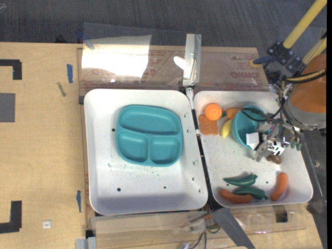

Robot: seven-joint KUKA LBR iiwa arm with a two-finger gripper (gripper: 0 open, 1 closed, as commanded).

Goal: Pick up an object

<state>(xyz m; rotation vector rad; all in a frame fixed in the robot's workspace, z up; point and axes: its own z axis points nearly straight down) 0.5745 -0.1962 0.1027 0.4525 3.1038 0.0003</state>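
My gripper (265, 150) hangs low over the right bin (218, 152), just right of a teal cup (243, 126) that lies on its side. A small brown piece (275, 159) rests on the bin floor right beside the gripper. An orange ball (212, 111) sits on an orange block (209, 127) at the bin's far left, with a yellow piece (226, 129) next to them. Toward the front lie two green pods (241, 179) (251, 191), an orange sausage (233, 196) and a second orange sausage (279, 186). The wrist hides part of the cup's right side.
The left bin (98, 154) holds a teal divided plate (149, 135). A clear plastic sheet (119, 61) and a metal post (192, 58) stand behind the bins. Cables and the orange-banded arm (311, 87) crowd the right bin's far right corner.
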